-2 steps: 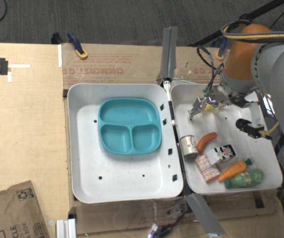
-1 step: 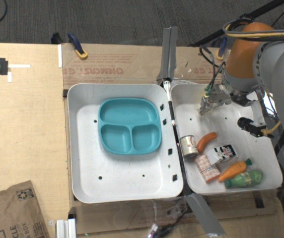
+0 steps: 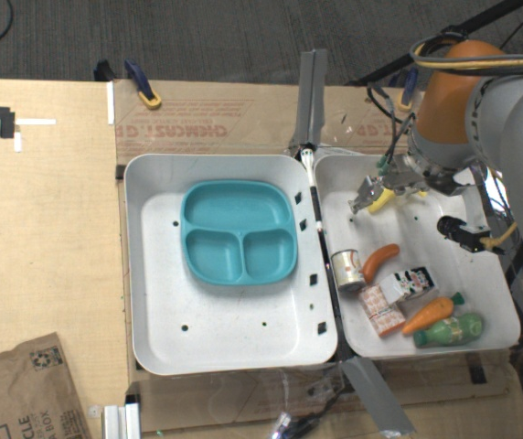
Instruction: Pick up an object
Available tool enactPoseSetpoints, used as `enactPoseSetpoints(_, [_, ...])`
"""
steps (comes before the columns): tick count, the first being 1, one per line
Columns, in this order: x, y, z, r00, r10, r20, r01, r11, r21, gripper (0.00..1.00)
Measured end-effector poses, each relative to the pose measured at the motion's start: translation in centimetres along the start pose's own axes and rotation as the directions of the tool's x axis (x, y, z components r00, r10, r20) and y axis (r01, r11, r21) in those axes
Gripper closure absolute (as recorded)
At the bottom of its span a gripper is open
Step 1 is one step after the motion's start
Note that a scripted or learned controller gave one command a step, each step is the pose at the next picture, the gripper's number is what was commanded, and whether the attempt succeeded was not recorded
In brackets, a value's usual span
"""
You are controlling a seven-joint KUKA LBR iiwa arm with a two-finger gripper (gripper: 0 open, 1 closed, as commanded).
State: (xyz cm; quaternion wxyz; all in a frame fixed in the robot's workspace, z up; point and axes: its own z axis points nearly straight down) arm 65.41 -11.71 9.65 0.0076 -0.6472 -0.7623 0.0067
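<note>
Over in the right-hand shallow white bin (image 3: 508,323), the grey arm's two-finger gripper (image 3: 371,197) is down near the back wall with a small curved yellow object, probably a toy banana (image 3: 385,198), showing between its fingers, so it looks clamped on that piece. At this angle I can't be sure how firmly. If it is hollow plastic, it should be light and stiff but smooth, liable to twist out if pinched near a tapered end; the thick middle of the curve is the place to squeeze. Toward the front of the same bin lie an orange sausage-shaped toy (image 3: 380,261), a small silver can (image 3: 346,270), a printed carton (image 3: 409,286), a plastic carrot (image 3: 429,315) and a green bottle (image 3: 450,330), all crowded together. The left white bin (image 3: 147,273) holds a teal three-compartment plate (image 3: 240,232).
</note>
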Motion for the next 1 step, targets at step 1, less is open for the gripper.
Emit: enactPoseSetpoints(1, [-2.36, -2.61, -0.85, 0.974, -0.225, 0.009, 0.225, 0.974, -0.020, 0.00])
